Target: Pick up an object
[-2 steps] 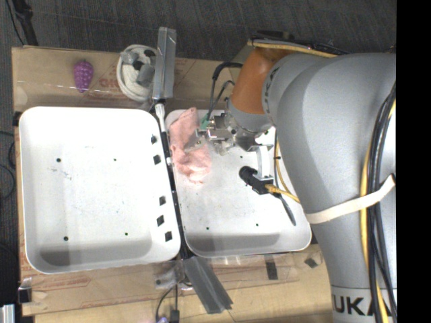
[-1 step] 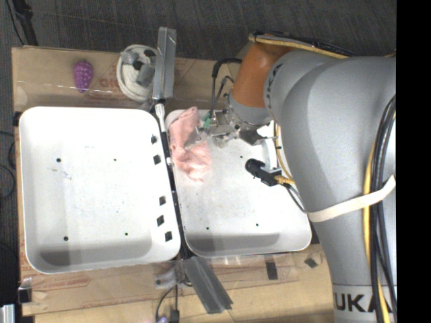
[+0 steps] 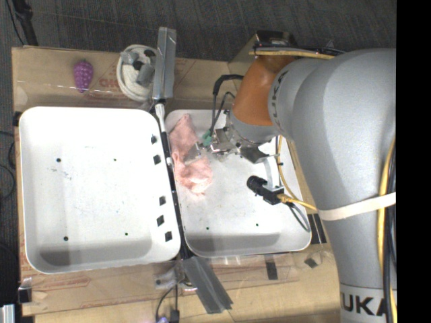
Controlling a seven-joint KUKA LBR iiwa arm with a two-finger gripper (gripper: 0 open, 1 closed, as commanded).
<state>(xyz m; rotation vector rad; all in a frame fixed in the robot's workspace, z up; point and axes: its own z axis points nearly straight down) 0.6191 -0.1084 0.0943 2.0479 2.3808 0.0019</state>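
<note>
A pink, crumpled soft object (image 3: pixel 187 155) lies along the left side of the right bin (image 3: pixel 232 237), stretching from near the back wall to the middle. My gripper (image 3: pixel 204 148) reaches in from the right, low over the bin, with its tip right at the pink object's right edge. The grey arm with its orange band (image 3: pixel 252 99) covers the bin's back right part. Whether the pink object sits between the fingers is hidden by the wrist.
The left bin (image 3: pixel 87 244) stands beside the right one, with a grey divider rail (image 3: pixel 165 180) between them. A purple grape-like toy (image 3: pixel 83 75) and a white coiled item (image 3: pixel 137 71) rest on the bench behind the left bin. A black cable connector (image 3: pixel 264 188) hangs over the right bin.
</note>
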